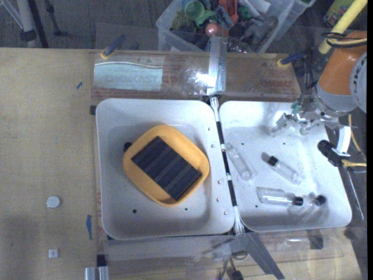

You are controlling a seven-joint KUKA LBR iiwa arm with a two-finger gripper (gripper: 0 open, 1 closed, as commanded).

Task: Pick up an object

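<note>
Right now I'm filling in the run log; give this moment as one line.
gripper: over right bin far edge, holding nothing | clear vials: lying in right bin | yellow solar lantern: left bin | pick: pending

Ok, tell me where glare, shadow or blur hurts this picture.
In the camera view, glare burns out the shiny metal bracket above the bins and the plastic sheet beside it; the clear plastic vials in the right white bin nearly vanish against its floor; the yellow pad with a dark ribbed panel casts a soft shadow in the left white bin; the gripper looks slightly blurred.
</note>
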